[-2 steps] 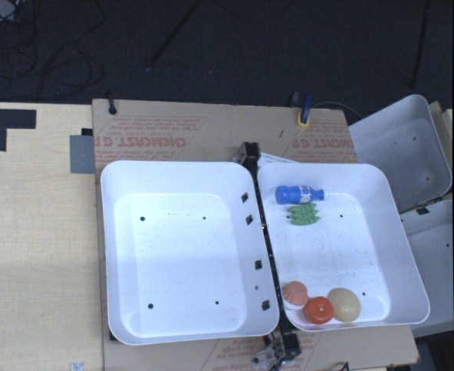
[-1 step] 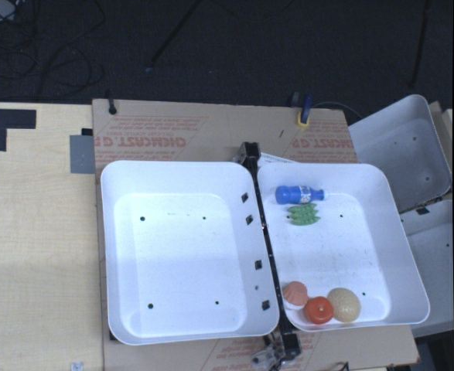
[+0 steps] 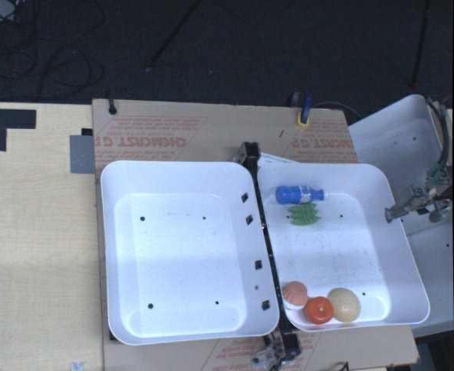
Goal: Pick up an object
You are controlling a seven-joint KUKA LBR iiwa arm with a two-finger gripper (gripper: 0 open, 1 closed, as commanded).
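Observation:
The right bin (image 3: pixel 397 277) holds several objects. A blue bottle (image 3: pixel 298 195) lies on its side near the far wall, with a small green leafy piece (image 3: pixel 305 215) just in front of it. In the near corner sit a pink shell-shaped piece (image 3: pixel 294 293), a red tomato-like ball (image 3: pixel 318 310) and a beige round object (image 3: pixel 344 304), all close together. My gripper (image 3: pixel 403 209) hangs at the right bin's right rim, outside the objects and well apart from all of them. Nothing shows between its tips.
The left bin (image 3: pixel 110 246) stands beside the right one, with a black divider clamp strip (image 3: pixel 259 230) between them. Both rest on a cardboard sheet (image 3: pixel 172 134). A grey arm body (image 3: pixel 412 130) fills the right side.

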